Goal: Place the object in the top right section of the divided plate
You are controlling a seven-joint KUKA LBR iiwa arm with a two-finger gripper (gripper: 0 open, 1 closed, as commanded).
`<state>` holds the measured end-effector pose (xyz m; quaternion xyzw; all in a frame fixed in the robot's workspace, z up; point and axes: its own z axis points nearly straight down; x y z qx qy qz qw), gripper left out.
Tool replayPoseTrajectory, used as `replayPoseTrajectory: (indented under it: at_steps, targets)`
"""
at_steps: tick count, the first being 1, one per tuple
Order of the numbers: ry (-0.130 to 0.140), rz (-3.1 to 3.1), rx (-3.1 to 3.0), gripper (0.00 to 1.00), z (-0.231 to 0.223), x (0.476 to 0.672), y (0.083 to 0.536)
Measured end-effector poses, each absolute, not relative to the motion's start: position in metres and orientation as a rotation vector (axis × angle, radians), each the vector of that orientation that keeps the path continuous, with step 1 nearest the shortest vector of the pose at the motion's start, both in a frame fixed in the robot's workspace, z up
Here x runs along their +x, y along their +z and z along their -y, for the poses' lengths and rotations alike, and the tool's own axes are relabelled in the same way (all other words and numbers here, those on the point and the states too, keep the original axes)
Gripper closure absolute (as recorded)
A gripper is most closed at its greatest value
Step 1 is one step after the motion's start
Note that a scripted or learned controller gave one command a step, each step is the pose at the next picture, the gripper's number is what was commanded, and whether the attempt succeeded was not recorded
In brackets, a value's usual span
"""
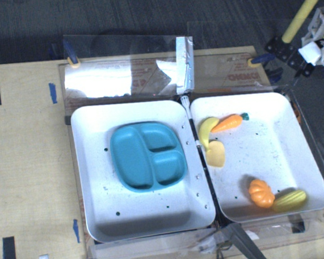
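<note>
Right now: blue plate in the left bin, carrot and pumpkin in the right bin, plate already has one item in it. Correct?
Not quite. The plate holds nothing yet; the camera view shows its sections bare. The rest stands: it sits in the left bin, and the carrot and pumpkin are in the right bin.

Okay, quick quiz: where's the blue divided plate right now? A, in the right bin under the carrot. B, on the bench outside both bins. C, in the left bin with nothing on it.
C: the blue divided plate lies in the left bin, its sections bare.
</note>
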<state>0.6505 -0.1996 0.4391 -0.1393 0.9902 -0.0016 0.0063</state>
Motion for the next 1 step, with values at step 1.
replayPoseTrajectory:
  at_steps: [1]
  targets:
    - [-0.001,-3.098,-0.460,1.00,0.1758,0.6684,0.4273]
